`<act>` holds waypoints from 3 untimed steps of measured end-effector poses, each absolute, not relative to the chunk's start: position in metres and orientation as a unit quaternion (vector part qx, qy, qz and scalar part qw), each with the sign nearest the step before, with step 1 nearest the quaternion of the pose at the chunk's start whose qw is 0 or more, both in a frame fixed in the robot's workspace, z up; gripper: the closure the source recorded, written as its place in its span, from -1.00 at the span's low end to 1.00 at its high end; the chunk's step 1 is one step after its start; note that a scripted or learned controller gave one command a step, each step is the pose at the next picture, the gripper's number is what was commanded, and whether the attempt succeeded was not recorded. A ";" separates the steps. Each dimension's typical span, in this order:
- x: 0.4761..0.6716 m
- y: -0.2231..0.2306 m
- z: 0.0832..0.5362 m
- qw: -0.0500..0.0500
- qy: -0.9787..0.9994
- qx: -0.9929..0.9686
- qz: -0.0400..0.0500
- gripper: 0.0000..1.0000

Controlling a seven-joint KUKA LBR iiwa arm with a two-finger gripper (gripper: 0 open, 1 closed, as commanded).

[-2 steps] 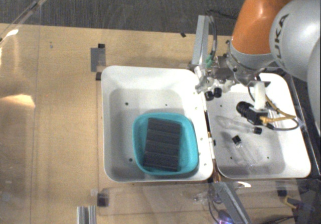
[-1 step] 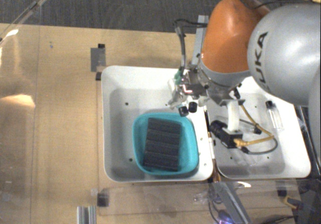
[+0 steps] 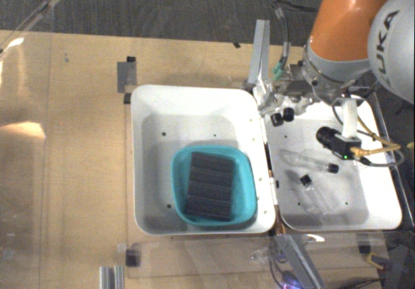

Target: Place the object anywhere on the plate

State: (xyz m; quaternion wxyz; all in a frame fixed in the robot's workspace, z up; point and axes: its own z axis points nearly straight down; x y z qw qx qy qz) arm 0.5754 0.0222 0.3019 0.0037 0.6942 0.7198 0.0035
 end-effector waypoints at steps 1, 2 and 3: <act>0.553 0.084 0.218 0.001 0.766 0.643 0.001 1.00; 0.553 0.083 0.218 0.001 0.766 0.643 0.002 -1.00; 0.508 0.030 0.337 0.004 0.763 0.646 0.004 -1.00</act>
